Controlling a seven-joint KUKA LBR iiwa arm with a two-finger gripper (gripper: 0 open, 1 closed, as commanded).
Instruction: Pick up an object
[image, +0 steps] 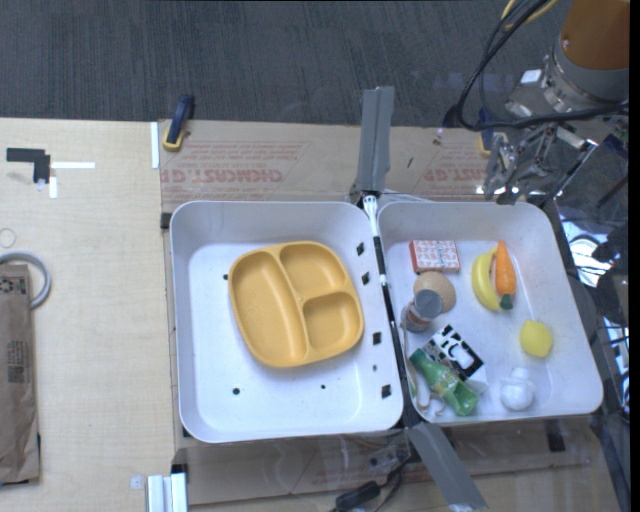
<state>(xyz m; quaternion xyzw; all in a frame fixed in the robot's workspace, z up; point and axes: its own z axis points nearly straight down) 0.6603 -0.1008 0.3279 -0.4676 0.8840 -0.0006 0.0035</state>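
Left bin (190, 330): smooth white plastic, shallow, holding a glossy yellow plastic plate with three compartments (296, 301). Right bin (575, 330), same make, holds a small patterned cardboard box (435, 256), a curved yellow banana (485, 282) with an orange carrot (505, 270) touching it, a rounded yellow lemon (537, 339), a green packet (445, 383) and a white lumpy item (517, 390). The metal gripper (520, 160) hangs above the wooden surface (80, 250), beyond the right bin's far rim. All objects lie below and nearer the camera. Gripper state: cannot tell.
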